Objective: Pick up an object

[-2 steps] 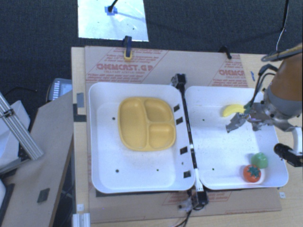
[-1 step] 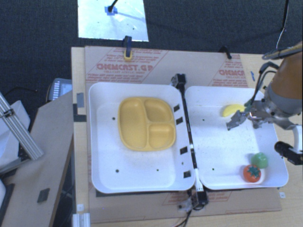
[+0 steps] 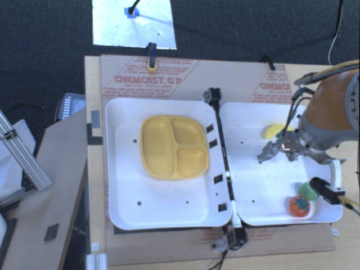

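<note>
Presently the gripper (image 3: 269, 152) hangs over the right bin (image 3: 247, 207), fingers spread and holding nothing. Nearest is a yellow object (image 3: 274, 131), just beyond it toward the bin's far wall. An orange ball (image 3: 299, 206) lies well apart at the near corner.

1. Even, bright overhead light; white bins (image 3: 169, 218) near overexposed.
2. Glare on the metal sheet (image 3: 134, 16) at top.
3. Shadows faint, soft.
4. Slight softness overall; arm (image 3: 332, 108) edge mildly blurred.
</note>
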`<state>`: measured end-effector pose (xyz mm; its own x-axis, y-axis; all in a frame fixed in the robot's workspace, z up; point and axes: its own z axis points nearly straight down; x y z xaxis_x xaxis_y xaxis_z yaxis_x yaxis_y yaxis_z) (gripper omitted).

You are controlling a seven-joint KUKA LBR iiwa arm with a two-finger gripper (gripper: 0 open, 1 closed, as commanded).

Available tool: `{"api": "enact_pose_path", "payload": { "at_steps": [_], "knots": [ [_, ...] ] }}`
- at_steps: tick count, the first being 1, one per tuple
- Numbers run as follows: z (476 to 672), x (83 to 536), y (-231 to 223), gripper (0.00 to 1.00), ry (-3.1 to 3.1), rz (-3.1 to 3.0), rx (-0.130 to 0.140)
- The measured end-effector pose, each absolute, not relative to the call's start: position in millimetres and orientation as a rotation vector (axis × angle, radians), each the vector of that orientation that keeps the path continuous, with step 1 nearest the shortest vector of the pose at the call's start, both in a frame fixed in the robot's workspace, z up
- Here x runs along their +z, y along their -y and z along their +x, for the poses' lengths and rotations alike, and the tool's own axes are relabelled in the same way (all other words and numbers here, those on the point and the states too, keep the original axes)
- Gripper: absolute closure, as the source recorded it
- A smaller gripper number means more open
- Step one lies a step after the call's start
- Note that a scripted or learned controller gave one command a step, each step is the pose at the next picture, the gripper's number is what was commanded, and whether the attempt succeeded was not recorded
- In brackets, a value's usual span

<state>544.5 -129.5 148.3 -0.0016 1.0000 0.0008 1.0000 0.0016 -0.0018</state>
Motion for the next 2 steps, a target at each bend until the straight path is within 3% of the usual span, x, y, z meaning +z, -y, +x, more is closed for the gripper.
{"api": "enact_pose_path", "payload": {
  "at_steps": [2],
  "knots": [
    [543.1,83.5,135.1,0.0,2.222,-2.22,0.0]
  ]
}}
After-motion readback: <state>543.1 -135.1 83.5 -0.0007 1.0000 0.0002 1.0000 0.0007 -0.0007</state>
